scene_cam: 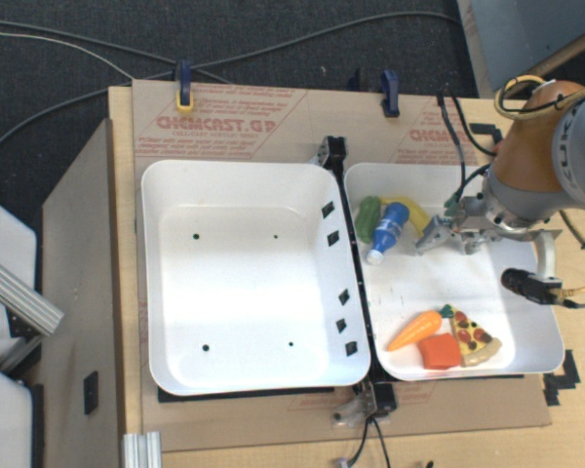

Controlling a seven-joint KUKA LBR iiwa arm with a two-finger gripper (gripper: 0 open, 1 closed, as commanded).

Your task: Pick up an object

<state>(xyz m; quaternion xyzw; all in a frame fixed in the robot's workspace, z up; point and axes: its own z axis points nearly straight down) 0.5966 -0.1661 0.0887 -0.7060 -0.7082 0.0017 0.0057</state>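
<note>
The right bin holds the loose objects. A blue bottle with a white cap lies at its far left, beside a green object and a small yellow piece. Near the front lie an orange carrot, a red block and a toy pizza slice. My gripper hangs over the far middle of this bin, just right of the bottle and yellow piece. Its fingers look open, with nothing between them.
The left bin sits beside the right one, with a black divider strip between them. Both rest on a cardboard sheet held by clamps at the back. Cables run from the arm over the right bin's far right corner.
</note>
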